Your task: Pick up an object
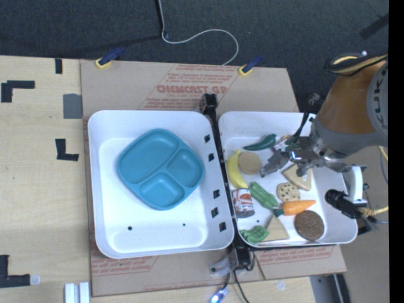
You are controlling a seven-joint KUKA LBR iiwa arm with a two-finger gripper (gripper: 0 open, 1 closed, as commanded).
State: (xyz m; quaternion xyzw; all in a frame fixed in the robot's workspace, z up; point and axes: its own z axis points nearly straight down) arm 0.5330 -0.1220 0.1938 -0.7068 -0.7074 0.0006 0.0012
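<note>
The grey two-finger gripper (282, 158) hangs low over the right white plastic bin (328, 238), its dark fingers spread apart with nothing between them. Just left of the fingertips lies a round tan toy bun (250, 163), touching a yellow plastic banana (235, 171). A green toy pepper (260, 143) lies just above. The bun looks light, stiff and smooth, best pinched across its width. The left bin (101, 169) holds a blue divided tray (160, 168).
</note>
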